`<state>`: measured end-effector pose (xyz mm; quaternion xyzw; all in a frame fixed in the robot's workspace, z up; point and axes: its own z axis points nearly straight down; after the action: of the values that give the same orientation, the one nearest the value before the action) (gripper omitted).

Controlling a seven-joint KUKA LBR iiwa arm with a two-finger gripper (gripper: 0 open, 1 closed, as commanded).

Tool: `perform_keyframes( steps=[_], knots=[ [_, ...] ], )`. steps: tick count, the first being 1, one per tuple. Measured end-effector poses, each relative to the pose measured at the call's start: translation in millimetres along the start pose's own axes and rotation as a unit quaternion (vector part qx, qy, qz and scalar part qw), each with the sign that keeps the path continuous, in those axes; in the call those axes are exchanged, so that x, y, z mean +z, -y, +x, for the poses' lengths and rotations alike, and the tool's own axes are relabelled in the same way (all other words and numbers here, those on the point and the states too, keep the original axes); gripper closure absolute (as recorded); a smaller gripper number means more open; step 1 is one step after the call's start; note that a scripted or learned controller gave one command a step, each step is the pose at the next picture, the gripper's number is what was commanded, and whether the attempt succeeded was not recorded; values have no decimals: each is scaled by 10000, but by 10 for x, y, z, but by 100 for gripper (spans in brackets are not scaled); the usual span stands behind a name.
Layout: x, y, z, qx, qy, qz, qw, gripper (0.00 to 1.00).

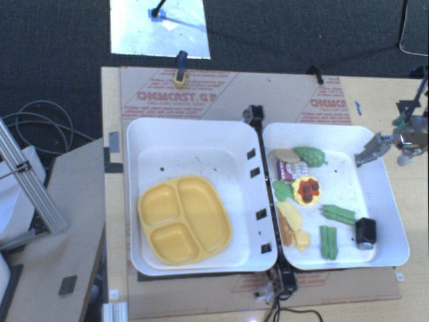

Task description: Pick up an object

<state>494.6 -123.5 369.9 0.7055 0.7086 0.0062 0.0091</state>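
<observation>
White plastic makes up the two shallow bins on my bench, sitting side by side and touching along a black-clipped seam. From the overhead camera, the left bin [201, 139] holds one thing: a yellow tray [184, 218] with three compartments, lying toward its front left. The right bin [348, 143] carries the small items, crowded mostly along its left side: one green leafy piece [310, 155] with a tan slice [287, 155] beside it, one red-labelled packet [291, 172], one yellow round with red spots [307, 190], two green pods [333, 228], one pale yellow wedge [289, 215] and one black can [365, 233] near the front right corner. My gripper [371, 151] hangs over the right bin's back right rim, well apart from the pile; I cannot tell how it is set.
</observation>
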Motion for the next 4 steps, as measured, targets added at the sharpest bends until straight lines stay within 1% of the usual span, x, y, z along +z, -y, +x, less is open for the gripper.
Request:
perform_keyframes(
  steps=[1, 2, 3, 4],
  knots=[
    [1287, -758, 285, -20, -23, 111, 9999, 0],
    [2750, -942, -68, 23, -20, 147, 9999, 0],
    [2875, -195, -164, 36, -27, 139, 9999, 0],
    [2751, -249, -158, 16, -16, 89, 10000, 100]
  ],
)
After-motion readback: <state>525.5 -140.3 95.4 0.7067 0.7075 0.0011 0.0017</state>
